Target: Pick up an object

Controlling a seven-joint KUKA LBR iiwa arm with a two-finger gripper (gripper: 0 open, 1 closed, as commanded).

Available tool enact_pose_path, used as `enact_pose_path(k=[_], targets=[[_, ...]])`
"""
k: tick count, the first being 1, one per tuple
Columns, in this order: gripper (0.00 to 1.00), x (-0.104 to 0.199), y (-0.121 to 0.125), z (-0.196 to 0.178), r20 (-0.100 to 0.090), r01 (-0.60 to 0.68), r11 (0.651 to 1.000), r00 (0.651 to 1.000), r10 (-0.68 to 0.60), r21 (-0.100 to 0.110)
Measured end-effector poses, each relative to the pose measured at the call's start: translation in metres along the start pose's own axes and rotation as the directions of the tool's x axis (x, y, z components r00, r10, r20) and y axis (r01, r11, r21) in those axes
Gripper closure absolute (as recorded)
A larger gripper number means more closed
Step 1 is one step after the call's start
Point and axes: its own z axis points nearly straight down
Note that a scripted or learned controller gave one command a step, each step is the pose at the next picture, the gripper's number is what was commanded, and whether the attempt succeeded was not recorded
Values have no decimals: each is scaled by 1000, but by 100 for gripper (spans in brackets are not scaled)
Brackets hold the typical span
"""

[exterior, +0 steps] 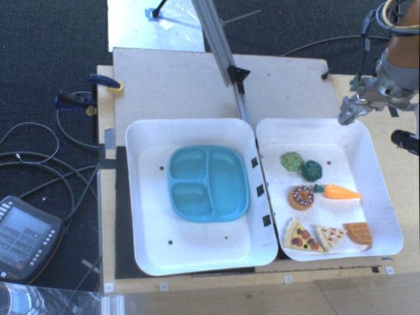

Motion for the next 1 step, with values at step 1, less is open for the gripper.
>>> enact_pose_path(k=[1], targets=[[100, 51, 4, -4, -2, 2, 1000, 1000, -2, 2]])
